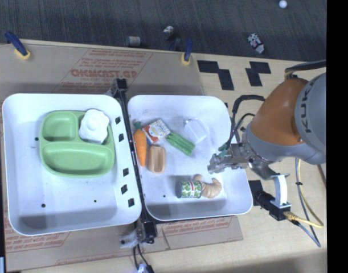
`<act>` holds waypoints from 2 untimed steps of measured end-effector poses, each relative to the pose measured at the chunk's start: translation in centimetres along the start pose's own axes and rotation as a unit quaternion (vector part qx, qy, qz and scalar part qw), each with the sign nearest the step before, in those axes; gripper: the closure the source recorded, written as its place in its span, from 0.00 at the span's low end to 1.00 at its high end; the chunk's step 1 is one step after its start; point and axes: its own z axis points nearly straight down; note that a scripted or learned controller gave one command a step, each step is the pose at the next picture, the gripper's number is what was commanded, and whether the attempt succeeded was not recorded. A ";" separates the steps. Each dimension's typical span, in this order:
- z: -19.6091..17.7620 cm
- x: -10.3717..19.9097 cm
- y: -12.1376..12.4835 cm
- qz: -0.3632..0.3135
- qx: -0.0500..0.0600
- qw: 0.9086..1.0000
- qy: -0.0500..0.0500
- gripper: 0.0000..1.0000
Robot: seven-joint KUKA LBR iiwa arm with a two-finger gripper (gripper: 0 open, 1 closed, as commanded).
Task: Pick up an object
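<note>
One gripper (pixel 215 164) is seen at the right side of the right bin (pixel 219 104), hanging over bare white floor; whether its fingers are released or clenched cannot be told, and nothing is seen between them. Just below and to its left, a croissant (pixel 211 187) is laid touching a small green can (pixel 188 187) whose patterned label is too small to be read. Farther left, a bun (pixel 156 158) is set beside an orange carrot (pixel 140 145), with a red-and-white packet (pixel 158 129), its print illegible, and a green vegetable (pixel 180 143) above them. A clear plastic cup (pixel 195 131) is seen near the bin's middle. White letters "KU" are shown on the arm's grey housing (pixel 310 124). In the left bin (pixel 20 152), a green divided tray (pixel 71 152) is topped by a white object (pixel 94 125). Red "CHEMCAST GP" is printed on the cardboard (pixel 105 67) beyond the bins.
</note>
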 end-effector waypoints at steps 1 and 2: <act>-2.8 2.5 -0.5 -0.002 0.000 1.000 0.000 1.00; -2.8 2.5 -0.5 -0.001 0.000 1.000 0.000 0.00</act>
